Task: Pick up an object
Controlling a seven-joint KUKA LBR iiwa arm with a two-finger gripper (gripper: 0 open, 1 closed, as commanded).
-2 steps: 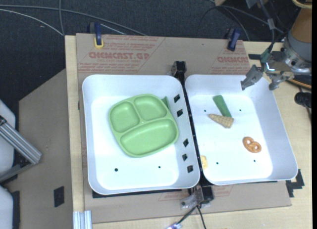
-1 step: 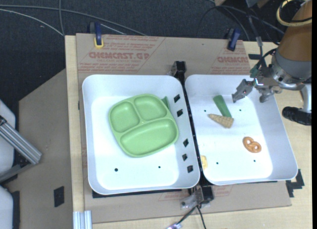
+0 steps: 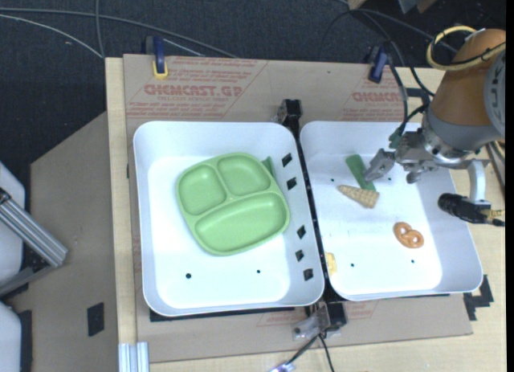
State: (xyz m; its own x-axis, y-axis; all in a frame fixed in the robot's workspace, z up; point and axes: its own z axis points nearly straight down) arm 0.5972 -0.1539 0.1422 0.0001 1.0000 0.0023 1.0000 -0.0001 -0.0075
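The tool [image 3: 376,171], its fingers spread and holding nothing, hovers by the waffle cone [image 3: 358,195], probably light, rigid plastic, best pinched across its narrow width.

— What lies in the right bin [image 3: 450,270]?

— Three small things. A green block [image 3: 356,168] sits toward the far side, long and narrow, lying flat and slanted. Just in front of it, touching or nearly so, is a waffle cone [image 3: 358,195], tan with a grid pattern, on its side with its point toward the left.

— And the third?

— A pretzel [image 3: 409,235], orange-brown and twisted into loops, flat on the floor of the bin, well apart from the other two and nearer the front right.

— And the left bin [image 3: 152,202]?

— A green plate [image 3: 232,202] with three compartments, two small and one large, lying flat and turned at a slant near the middle.
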